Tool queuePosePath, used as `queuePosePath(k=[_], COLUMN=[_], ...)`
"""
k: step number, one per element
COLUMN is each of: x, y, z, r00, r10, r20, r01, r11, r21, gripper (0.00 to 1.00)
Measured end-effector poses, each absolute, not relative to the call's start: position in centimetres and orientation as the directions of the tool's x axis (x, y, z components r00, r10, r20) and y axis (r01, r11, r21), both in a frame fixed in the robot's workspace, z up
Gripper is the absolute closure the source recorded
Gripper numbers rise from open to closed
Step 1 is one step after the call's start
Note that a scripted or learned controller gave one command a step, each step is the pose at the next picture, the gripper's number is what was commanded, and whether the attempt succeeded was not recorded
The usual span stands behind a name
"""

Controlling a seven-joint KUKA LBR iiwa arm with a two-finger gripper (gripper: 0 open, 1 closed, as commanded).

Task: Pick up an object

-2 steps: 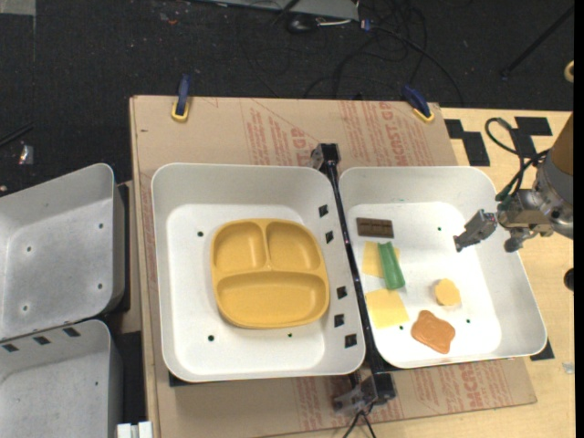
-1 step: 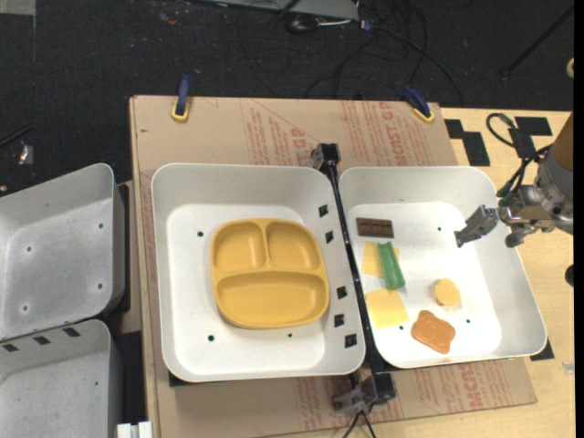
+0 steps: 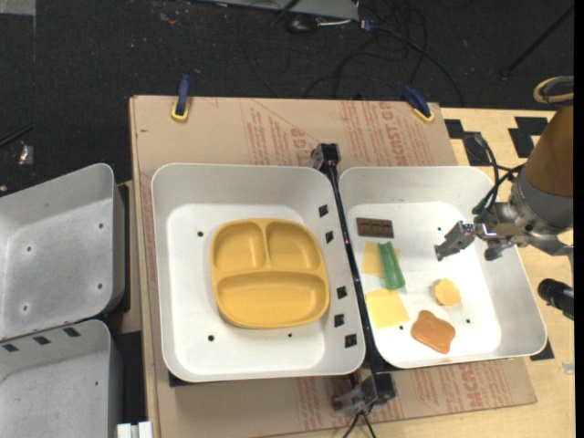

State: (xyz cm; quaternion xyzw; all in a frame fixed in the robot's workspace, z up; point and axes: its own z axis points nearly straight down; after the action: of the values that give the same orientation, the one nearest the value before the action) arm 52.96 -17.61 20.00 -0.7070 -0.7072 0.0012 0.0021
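Objects: brown bar, green stick, yellow slices, round yellow piece, orange-brown piece lie in right bin | gripper above that bin, jaws open, holding nothing | yellow divided plate in left bin

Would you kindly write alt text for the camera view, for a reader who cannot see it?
The gripper hovers over the right bin, above a brown bar, green stick, two yellow slices, a small yellow piece and an orange-brown piece. The left bin holds a yellow divided tray.
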Motion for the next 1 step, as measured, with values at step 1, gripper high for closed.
queuePosePath(k=[1], x=[53.84], y=[-17.16], z=[14.41], r00=[0.000], r10=[1.000], r20=[0.001], r01=[1.000], r11=[0.000], r21=[-0.005], gripper=[0.00])
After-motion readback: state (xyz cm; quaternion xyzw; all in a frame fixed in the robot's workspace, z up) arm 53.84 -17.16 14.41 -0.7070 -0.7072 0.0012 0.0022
